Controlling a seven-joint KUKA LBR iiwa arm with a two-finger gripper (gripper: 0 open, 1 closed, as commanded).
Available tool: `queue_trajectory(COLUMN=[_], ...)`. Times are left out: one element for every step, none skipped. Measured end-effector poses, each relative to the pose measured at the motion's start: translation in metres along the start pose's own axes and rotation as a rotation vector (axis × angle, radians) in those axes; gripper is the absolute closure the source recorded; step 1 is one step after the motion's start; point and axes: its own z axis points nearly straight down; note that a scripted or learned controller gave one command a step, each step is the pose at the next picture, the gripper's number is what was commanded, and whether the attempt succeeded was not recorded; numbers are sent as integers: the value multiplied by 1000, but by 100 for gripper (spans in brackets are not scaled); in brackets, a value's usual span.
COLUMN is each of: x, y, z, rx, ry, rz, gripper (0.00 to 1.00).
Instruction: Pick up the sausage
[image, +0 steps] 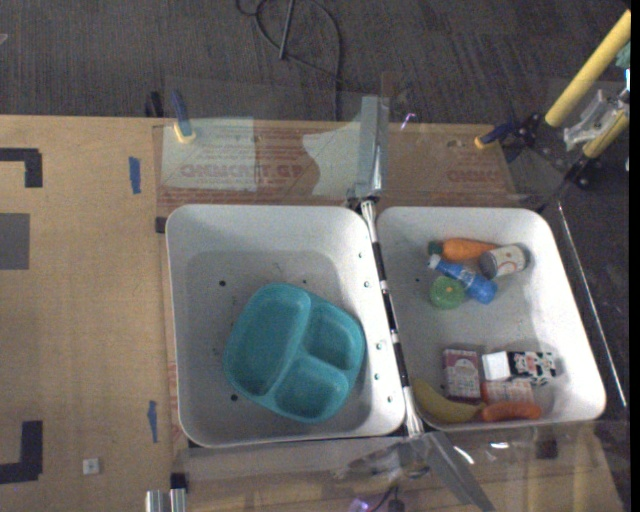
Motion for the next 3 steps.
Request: queue_trajectory(x=[4, 101, 151], y=[1, -31, -43], z=[-11, -58, -58], rx=[-4, -1, 1], ry=[-3, 2, 2], rz=[-7, -104, -310], gripper=[100, 100, 100])
